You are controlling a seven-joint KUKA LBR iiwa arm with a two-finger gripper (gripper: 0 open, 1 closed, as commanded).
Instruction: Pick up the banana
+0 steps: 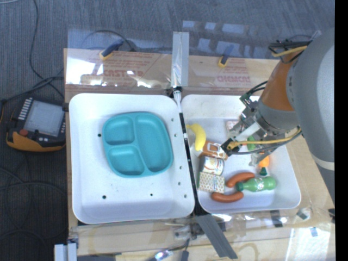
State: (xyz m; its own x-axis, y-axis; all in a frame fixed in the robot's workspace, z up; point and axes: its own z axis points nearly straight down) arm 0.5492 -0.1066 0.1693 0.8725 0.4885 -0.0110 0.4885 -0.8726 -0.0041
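Item 1: my gripper [242, 129], hanging over the middle of the right bin [215, 106]; whether my jaws are open or closed, I cannot tell (nothing is seen held between them).

Item 2: banana [198, 136], yellow, lying in the right bin against its left wall, left of my gripper and apart from it.

Item 3: orange-and-white packet [214, 150], just right of the banana's near end.

Item 4: patterned packet [212, 181], nearer than the first packet.

Item 5: two red sausages, one [240, 178] mid-bin, one [227, 197] by the near wall.

Item 6: green bottle [259, 185], on its side, right of the sausages.

Item 7: left bin [87, 173], holding a teal divided plate [137, 143].
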